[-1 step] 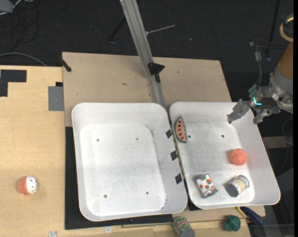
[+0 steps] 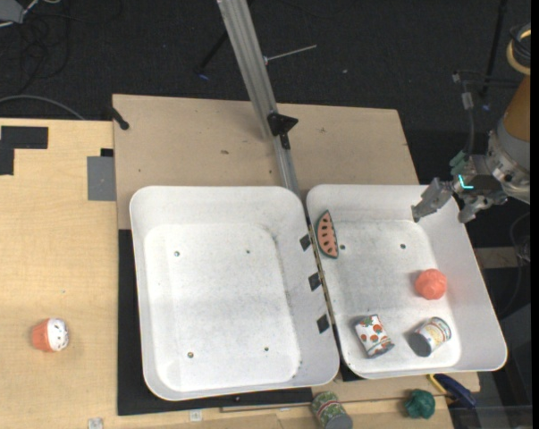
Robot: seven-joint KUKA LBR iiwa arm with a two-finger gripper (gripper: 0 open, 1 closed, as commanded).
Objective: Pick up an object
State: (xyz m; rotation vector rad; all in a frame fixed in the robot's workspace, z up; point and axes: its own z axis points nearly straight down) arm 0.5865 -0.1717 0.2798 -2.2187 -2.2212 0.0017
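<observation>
Pincer at right bin's top rim, grip unclear, can label unreadable

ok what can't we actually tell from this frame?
- Gripper: small and dark at the right bin's far corner; finger state unreadable.
- Arm: cut off by the right edge.
- Can below the bins: cut by the bottom edge.
- Carton print: too small to read.

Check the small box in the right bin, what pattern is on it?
The small box is white with red spots, seen in the camera view, near the bin's front edge.
</observation>
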